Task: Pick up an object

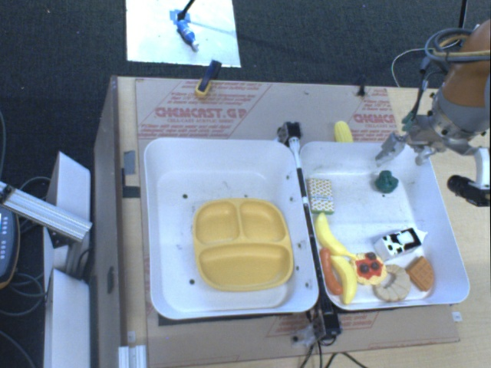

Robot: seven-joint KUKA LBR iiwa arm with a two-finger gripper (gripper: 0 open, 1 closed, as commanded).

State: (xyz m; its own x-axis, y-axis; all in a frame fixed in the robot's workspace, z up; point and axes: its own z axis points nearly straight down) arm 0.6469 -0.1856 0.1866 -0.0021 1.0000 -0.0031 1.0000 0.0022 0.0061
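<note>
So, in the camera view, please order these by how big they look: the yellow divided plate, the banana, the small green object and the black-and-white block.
1. yellow divided plate, by far the largest
2. banana
3. black-and-white block
4. small green object

The block and the green object look close in size, so their order is unsure.

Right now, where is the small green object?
The small green object lies in the right bin, near its far right corner, just below the gripper and apart from the other toys.

The arm [464, 75] runs off the right edge, and a yellow object [343, 133] sits half-hidden behind the right bin [449, 228] rim.
</note>
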